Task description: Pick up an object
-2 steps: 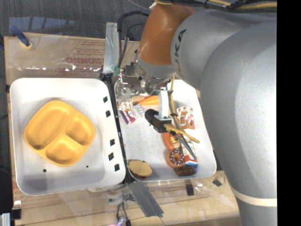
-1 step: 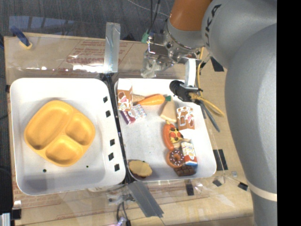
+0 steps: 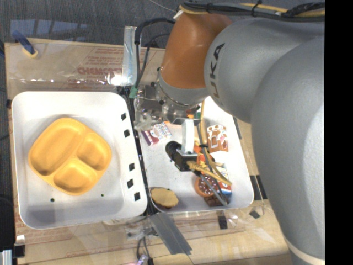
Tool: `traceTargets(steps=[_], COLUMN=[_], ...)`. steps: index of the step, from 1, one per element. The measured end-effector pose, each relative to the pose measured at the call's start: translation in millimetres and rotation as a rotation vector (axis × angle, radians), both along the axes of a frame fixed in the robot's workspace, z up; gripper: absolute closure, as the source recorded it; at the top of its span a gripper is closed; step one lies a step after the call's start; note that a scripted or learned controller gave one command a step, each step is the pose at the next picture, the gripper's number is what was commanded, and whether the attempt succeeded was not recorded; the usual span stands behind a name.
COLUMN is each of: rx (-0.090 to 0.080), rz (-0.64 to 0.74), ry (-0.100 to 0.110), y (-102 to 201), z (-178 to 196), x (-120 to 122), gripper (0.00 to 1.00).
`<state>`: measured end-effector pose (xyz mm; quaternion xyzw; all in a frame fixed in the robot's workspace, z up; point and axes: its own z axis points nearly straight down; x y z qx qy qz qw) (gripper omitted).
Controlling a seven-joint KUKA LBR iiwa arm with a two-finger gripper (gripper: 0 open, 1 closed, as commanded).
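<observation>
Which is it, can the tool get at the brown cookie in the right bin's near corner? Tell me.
Probably yes. The brown cookie lies alone in the right bin's near-left corner, uncovered. The tool sits above the same bin's far end. The close bin walls could hamper a grip.

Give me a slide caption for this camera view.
Arm reaches over right bin of clutter; yellow tray sits in left bin.

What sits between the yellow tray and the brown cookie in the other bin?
In the camera view, bare white floor of the left bin and the bins' divider with black marks separate the yellow tray from the cookie.
</observation>
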<state>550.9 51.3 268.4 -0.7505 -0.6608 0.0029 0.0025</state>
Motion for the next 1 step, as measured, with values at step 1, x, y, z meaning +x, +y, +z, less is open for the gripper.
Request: traceTargets(steps=[1], rx=[-0.003], rz=[0.042], ry=[-0.005], y=[-113.7], z=[36.2], x=[103.3], gripper=[1.00])
